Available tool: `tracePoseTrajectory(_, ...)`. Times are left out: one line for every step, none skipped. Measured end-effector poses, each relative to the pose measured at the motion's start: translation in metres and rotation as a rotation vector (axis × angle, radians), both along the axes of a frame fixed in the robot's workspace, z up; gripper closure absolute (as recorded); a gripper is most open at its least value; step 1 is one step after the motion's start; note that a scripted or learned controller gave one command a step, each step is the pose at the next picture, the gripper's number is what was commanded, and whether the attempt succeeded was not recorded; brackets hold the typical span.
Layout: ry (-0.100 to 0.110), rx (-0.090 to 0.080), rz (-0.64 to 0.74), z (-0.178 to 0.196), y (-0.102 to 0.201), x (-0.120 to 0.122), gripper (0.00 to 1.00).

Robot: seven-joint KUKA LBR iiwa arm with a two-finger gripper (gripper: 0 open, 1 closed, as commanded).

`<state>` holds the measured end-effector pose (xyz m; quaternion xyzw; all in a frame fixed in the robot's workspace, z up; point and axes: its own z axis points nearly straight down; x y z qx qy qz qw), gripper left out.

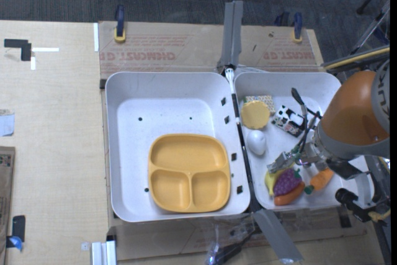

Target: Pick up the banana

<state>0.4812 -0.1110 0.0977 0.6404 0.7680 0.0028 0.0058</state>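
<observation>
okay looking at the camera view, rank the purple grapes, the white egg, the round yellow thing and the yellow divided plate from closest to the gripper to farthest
1. Purple grapes, just below the gripper, at the right bin's front.
2. White egg, up and left of the gripper, by the divider.
3. Round yellow thing, beyond the egg, toward the back.
4. Yellow divided plate, across in the left bin.

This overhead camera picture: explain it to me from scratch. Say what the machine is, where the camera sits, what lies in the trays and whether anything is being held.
One camera looks down at a slant on two white bins. The grey and orange shape at right is a robot arm; its gripper hangs low over the right bin. That bin holds toy food: a banana, mostly hidden, purple grapes, a carrot, a white egg and a yellow round piece. The left bin holds a yellow divided plate. Nothing is visibly held.
</observation>
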Motion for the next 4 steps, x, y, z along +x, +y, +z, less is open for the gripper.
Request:
tracePoseTrajectory(-0.001, 0.002, -0.003, 0.009, 0.001, 0.001, 1.0)
tracePoseTrajectory(0.0, 0.002, -0.002, 0.009, 0.001, 0.001, 0.0)
tracePoseTrajectory(0.014, 0.002, 0.111, -0.007, 0.014, 0.038, 0.0)
tracePoseTrajectory(0.013, 0.001, 0.261, -0.006, -0.008, 0.102, 0.0)
